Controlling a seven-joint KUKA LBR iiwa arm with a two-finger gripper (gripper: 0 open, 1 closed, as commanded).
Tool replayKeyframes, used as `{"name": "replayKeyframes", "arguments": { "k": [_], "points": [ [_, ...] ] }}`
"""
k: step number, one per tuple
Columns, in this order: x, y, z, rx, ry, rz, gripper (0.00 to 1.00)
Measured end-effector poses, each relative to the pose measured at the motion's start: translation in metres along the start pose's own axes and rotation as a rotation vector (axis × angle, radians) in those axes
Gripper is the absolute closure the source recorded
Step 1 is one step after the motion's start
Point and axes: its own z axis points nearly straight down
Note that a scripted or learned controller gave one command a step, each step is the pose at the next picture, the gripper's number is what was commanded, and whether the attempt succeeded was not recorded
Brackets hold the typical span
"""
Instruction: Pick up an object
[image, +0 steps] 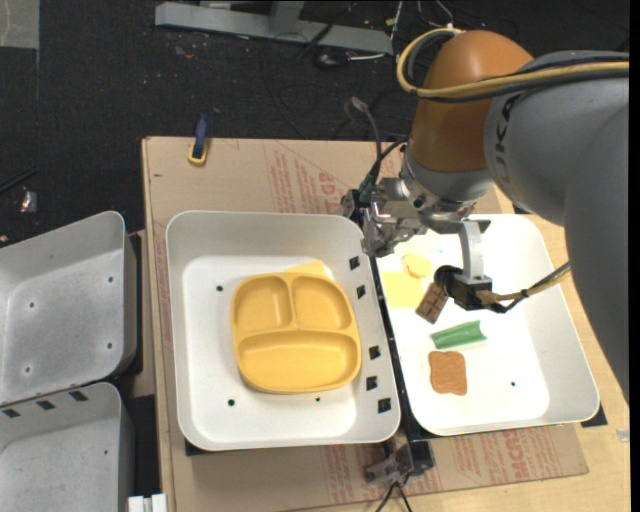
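- Gripper (393, 228) sits low over the far-left corner of the right bin (570, 330), close to the wall between the two bins. It's buried under the wrist, so I can't tell if it's open or closed. Nothing visibly held.
- Nearest the camera in that bin: toast (448, 373), lying flat and well apart from the gripper.
- Just behind it: green piece (458, 334), flat, angled, clear of its neighbours.
- Next back: brown block (431, 304), tilted, touching or overlapping the edge of the yellow slab (400, 290).
- The slab lies flat against the bin's left wall. Looks thin, so probably a poor pinch target.
- Furthest back: yellow disc (416, 266), just beside the gripper on its near-right side. Closest candidate.
- Left bin (200, 300) holds a yellow tray (295, 335), across the wall from the gripper. Wide and shallow, so I'd skip it.
- Judgement: this is the approach/descend stage, with no grasp yet.
- To do it well: shift slightly toward the camera and away from the wall to centre on the disc or block, straddle it, go down to the floor, then close.
- Risk: the wall is close, so a descent right here may clip it or close on nothing.
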Motion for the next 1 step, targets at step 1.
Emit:
{"name": "replayKeyframes", "arguments": {
  "k": [1],
  "points": [
    [0.0517,-0.0153,-0.0066,0.000,0.000,-0.001,1.00]
  ]
}}
